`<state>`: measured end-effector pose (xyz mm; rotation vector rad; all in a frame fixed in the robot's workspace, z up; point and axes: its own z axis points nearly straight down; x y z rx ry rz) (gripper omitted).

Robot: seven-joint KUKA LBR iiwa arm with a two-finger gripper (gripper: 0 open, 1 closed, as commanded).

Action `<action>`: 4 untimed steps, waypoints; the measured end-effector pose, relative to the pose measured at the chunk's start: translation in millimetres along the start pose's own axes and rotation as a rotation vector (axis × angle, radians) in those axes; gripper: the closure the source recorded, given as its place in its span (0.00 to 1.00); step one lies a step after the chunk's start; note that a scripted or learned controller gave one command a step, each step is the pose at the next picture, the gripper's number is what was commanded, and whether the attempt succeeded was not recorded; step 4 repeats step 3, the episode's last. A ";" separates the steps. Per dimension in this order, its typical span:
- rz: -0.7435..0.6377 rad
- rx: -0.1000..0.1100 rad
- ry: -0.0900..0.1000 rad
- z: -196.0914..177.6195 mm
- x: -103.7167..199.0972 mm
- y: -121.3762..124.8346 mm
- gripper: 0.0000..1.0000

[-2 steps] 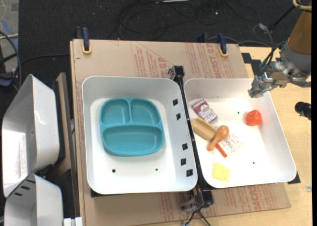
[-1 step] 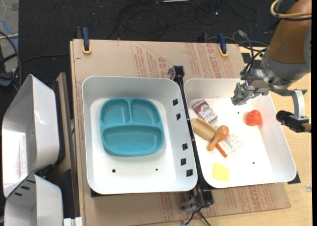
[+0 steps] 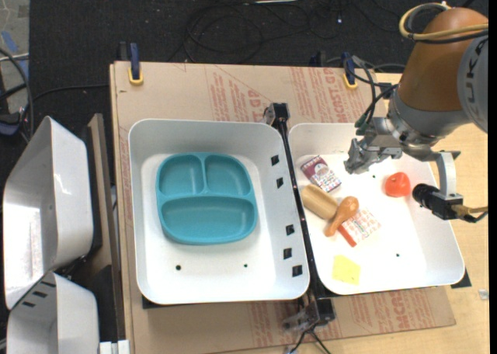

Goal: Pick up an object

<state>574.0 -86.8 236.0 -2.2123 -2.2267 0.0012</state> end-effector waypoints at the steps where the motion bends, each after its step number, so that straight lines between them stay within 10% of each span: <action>1: -0.002 -0.001 0.001 -8.9 50.2 -23.5 1.00; 3: 0.001 0.001 -0.001 -6.2 142.8 -64.6 1.00; 4: 0.001 0.001 -0.001 -6.2 142.8 -64.6 1.00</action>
